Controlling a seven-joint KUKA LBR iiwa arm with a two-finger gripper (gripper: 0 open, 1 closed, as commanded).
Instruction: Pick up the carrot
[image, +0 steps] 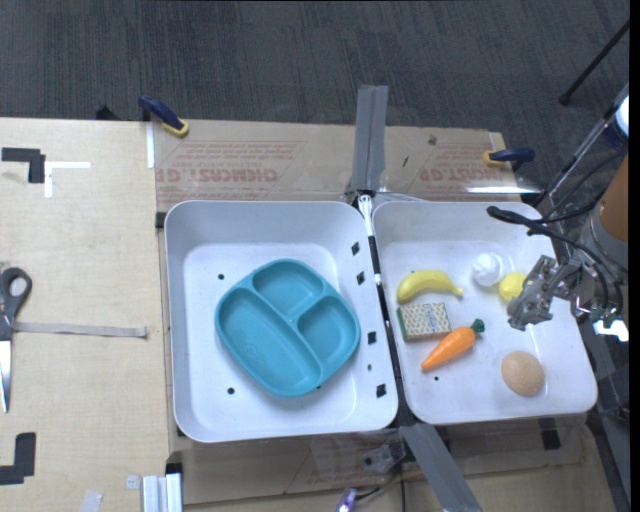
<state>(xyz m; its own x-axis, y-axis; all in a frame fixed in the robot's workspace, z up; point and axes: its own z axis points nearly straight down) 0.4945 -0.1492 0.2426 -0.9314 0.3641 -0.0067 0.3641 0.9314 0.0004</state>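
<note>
Camera view: left bin (190, 330) at centre frame holds a blue divided plate (287, 327); right bin (440, 395) holds the carrot (449, 346), lying below a banana (428, 286). Gripper (528, 303) hovers right of the carrot, holding nothing; its opening cannot be judged.

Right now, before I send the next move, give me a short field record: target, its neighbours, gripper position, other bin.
target: carrot, lying in the right bin, leafy end pointing toward the gripper
neighbours: sponge-like block just up-left of it, banana above that, egg to its lower right
also in bin: white object, yellow object
gripper: gripper over the right bin, right of the carrot, not touching it
left bin: left bin holds a blue divided plate
</note>
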